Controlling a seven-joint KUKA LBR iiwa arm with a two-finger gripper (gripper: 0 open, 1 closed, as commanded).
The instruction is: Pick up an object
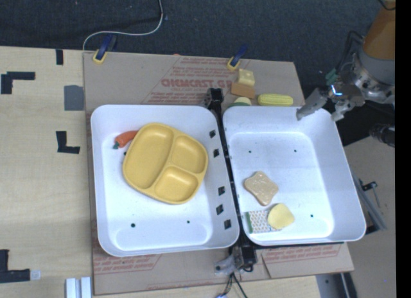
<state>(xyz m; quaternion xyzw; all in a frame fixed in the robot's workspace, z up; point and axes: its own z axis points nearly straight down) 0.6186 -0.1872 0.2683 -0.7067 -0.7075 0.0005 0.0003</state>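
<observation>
You see two white bins side by side on a cardboard sheet [192, 75] that lies on the bench.

Left bin [103, 181]: a yellow divided plate [166, 162] lies tilted in the upper middle. An orange item [125, 138], partly hidden, shows at the plate's upper left edge; you cannot tell what it is.

Right bin [321, 155]: a tan, bread-like piece [261, 187] lies left of centre in the lower half. Just below and to its right lies a pale yellow piece [280, 216]. A small patterned card or packet [258, 222] lies flat at the lower left, touching the yellow piece. These are the objects available for picking in this bin.

Behind the bins, on the cardboard, you see a yellow and brown block [244, 83], a small pale green item [242, 101] and a yellow corn-like piece [275, 99].

Gripper [321, 101]: it sits at the upper right corner of the right bin, over the rim, well apart from the objects in that bin. No object shows at it. You cannot tell from this view how far the jaws are apart.

The arm [379, 40] enters from the upper right, its orange band visible.
</observation>
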